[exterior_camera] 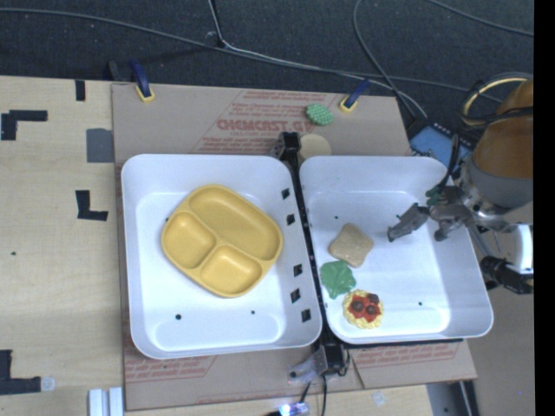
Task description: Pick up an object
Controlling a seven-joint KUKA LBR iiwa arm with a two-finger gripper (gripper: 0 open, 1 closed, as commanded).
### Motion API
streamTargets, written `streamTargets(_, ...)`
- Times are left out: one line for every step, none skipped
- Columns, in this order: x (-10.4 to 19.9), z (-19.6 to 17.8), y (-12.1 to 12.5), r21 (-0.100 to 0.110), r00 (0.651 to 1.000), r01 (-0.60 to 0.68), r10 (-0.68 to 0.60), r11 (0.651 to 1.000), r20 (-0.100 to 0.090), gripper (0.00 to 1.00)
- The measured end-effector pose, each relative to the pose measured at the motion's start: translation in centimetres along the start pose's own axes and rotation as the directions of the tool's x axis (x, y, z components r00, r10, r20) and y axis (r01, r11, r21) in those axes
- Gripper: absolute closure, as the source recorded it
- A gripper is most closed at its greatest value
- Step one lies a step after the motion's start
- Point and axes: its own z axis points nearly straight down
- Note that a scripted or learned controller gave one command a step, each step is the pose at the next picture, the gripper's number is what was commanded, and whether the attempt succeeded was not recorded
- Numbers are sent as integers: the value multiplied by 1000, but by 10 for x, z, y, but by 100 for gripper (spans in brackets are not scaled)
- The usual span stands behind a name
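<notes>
Hovering over the right bin [451,323], the gripper [414,224] holds nothing; finger spread I cannot tell. Descending here risks missing the beige piece [351,244] to its left

Right bin [451,319]: you have open white floor across its upper half and right side. Three obstacles cluster near its left wall: tan piece [351,244], green piece [337,277], red-and-yellow piece [363,308]. Left bin [143,319]: yellow divided tray [222,240] takes the centre; you find free floor along the bottom edge and the corners.
</notes>
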Motion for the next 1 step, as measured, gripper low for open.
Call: streamTargets(0,-7,3,-12,1000,4,-4,1000,3,0)
